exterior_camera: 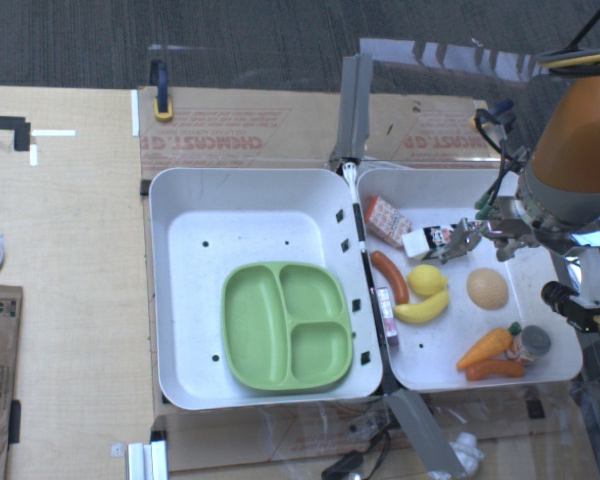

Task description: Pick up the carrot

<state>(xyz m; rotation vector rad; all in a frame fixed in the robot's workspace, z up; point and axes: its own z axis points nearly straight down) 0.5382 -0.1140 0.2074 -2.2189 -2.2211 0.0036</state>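
The carrot (485, 348) is orange with a small green top. It lies slanted near the front right corner of the right bin (560, 363). A darker orange-red piece (495, 370) lies just under it, and a small grey-lidded jar (529, 343) touches its right end. My gripper (477, 240) hangs over the middle of the right bin, well behind the carrot and apart from it, close to a white and black packet (430, 238).
The right bin also holds a tan egg-shaped item (487, 289), a lemon (427, 278), a banana (421, 311), a red sausage (389, 276) and a red and white pack (386, 220). A green divided plate (285, 326) sits in the left bin (180, 268).
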